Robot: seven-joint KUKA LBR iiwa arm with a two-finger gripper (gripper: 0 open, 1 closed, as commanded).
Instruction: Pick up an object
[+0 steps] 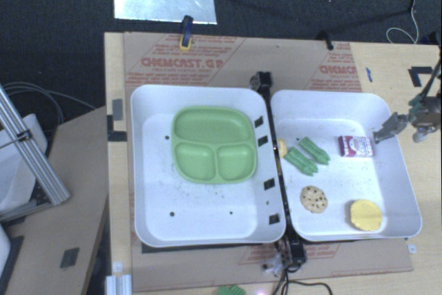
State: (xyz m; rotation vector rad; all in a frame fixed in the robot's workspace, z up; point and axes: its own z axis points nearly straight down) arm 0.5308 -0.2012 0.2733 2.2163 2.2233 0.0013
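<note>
- Two shallow white bins sit side by side on the desk (207,55); the left bin (148,148) holds a green compartment plate (213,144) lying flat near its middle.
- Just right of the divider, in the right bin (394,169), a small yellow piece (282,148) rests against the wall, with two green pod-like pieces (306,154) close beside it, touching or nearly so.
- Further right and nearer the front lie a chocolate-chip cookie (313,200) and a yellow round piece (365,215), apart from each other.
- A small red-and-white packet (355,146) lies near the right wall, the candidate nearest the gripper.
- At the far right, the gripper (400,126) hangs over the bin's right rim with fingers spread and nothing between them.
- Judging by this, nothing is picked yet: approach, closing and lift all remain.
</note>
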